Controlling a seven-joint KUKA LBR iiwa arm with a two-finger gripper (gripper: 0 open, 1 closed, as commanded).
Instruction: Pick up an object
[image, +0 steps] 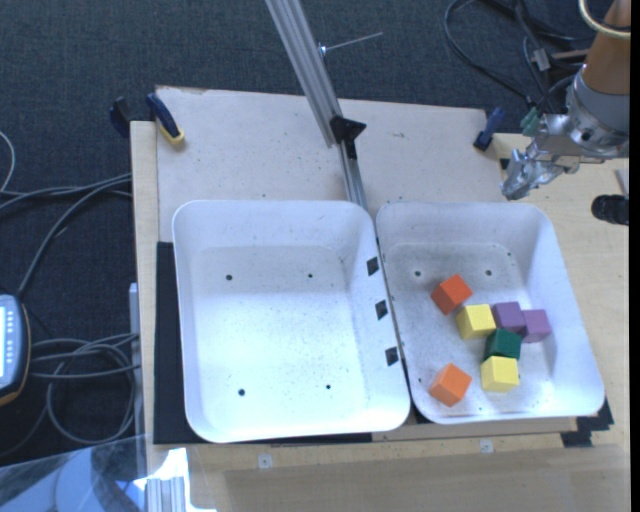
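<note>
Because the task names no particular object, I am treating the upper orange cube (452, 293) as my candidate: it is sitting at the top of the cluster in the right bin (560, 250), with open floor on its upper and left sides. It is showing a bright orange top face, sharp edges, and a slight rotation against the bin wall. In my judgement it will handle as a small rigid block with flat, parallel faces suited to a two-finger pinch.

Just below and to its right, a yellow cube (476, 320) is lying close by, then two purple cubes (509, 315) (537, 324) side by side, a green cube (503, 344) beneath them, and a second yellow cube (499, 373) touching the green one. A second orange cube (451, 384) is lying apart near the bin's lower edge; it is an equally free alternative.

My gripper (520, 178) is hanging above the bench beyond the right bin's far rim, well apart from every cube. Whether its fingers are spread or closed, I cannot tell at this size.

To do this step well, I am planning the following:
1. Travel over the bin rim before descending.
2. Centre above the chosen cube.
3. Align my jaws with its rotated faces.
4. Keep the closing line away from the yellow neighbour.

The left bin (200, 230) is lying alongside, and a metal rail (310, 70) is crossing the bench above it.
</note>
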